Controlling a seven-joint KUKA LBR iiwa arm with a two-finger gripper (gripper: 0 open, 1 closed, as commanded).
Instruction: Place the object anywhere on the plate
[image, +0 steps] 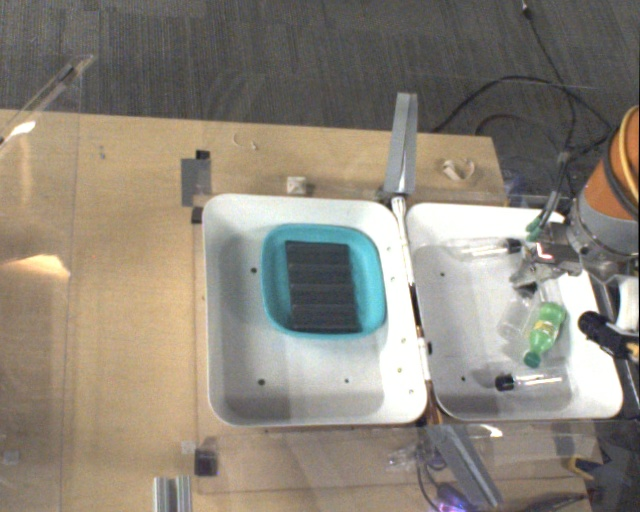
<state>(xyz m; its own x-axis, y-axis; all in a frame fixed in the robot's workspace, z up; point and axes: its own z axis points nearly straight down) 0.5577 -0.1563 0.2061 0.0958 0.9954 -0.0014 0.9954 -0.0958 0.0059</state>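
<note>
- So the plate (323, 279) here is the teal squarish one sitting in the left bin (235, 330), with a dark ribbed insert on it, and nothing has been placed on it yet
- The likely object is the small green bottle (543, 333) lying in the right bin (470, 330), near that bin's right side, tilted with its cap end down toward the front
- There's also a dark-tipped pen-like thing (525, 380) just below it and some clear plastic bits beside it (hard to make out)
- The gripper (533, 268) hangs over the right bin, just above the bottle; honestly can't tell how the claw is set, too cluttered up there, and nothing reads as held
- My read: we're at the pick stage, not the carry
- Next it needs to drop onto the bottle, get a proper grab, then swing left across the divider to the plate
</note>
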